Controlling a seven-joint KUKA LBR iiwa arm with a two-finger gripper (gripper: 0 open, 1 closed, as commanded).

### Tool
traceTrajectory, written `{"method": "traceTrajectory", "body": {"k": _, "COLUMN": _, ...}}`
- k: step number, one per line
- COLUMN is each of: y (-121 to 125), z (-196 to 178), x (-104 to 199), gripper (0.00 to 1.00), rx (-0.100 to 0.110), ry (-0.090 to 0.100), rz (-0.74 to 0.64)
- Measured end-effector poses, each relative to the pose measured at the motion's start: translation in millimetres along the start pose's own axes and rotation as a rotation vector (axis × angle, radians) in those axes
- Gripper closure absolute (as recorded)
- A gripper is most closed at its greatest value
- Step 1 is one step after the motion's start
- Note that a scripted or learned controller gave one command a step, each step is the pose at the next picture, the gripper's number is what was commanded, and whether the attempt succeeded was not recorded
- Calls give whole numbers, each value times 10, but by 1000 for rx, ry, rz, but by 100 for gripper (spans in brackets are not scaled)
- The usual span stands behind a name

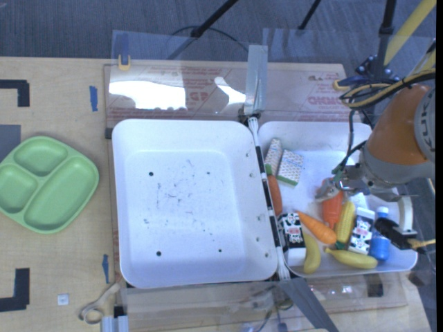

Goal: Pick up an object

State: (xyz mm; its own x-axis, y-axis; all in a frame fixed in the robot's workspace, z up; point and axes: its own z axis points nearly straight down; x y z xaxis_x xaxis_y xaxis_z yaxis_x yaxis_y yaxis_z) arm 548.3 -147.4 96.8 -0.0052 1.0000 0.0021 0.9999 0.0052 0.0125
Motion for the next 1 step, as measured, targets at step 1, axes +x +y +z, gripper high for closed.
{"method": "traceTrajectory", "body": {"k": 1, "y": -89, "z": -863, "x": 720, "gripper": 100, "rx": 12, "ry": 0, "rz": -221}}
